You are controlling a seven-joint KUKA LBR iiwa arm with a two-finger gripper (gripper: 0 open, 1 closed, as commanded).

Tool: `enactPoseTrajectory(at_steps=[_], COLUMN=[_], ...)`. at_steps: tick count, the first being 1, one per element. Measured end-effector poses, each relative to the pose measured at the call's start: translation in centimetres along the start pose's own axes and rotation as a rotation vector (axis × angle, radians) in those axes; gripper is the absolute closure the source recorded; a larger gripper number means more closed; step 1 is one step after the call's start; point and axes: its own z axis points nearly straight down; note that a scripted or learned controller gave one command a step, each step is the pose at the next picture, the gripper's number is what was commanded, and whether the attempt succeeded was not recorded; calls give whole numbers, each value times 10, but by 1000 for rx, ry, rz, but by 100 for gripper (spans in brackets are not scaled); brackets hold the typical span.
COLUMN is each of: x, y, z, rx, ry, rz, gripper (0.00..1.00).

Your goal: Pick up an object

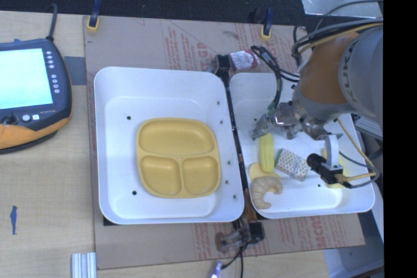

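Note:
My gripper (pixel 278 128) hangs low over the right bin (pixel 352 205), under the grey arm with its orange band. Its two grey fingers stand apart, open, with nothing between them. The left fingertip (pixel 263 129) is just above the top end of a yellow corn cob (pixel 266 153), which lies upright along the bin's left side. A speckled pale block (pixel 292 164) lies just right of the corn, below the gripper. A tan croissant (pixel 266 189) rests at the bin's front left, below the corn.
The left bin (pixel 111 140) holds a yellow divided plate (pixel 178 157). A tablet pendant (pixel 29 88) lies on the bench at far left. A small red-and-white item (pixel 242 60) and cables sit behind the bins. Blue-yellow clamps (pixel 94 17) hold the board's back edge.

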Motion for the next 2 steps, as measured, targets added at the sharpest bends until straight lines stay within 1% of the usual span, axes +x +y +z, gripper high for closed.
enactPoseTrajectory(at_steps=[1, 2], x=[4, 5], y=[-25, -42], z=[0, 0], rx=[-1, -1], ry=[0, 1], rz=[-1, 0], gripper=[0, 0])
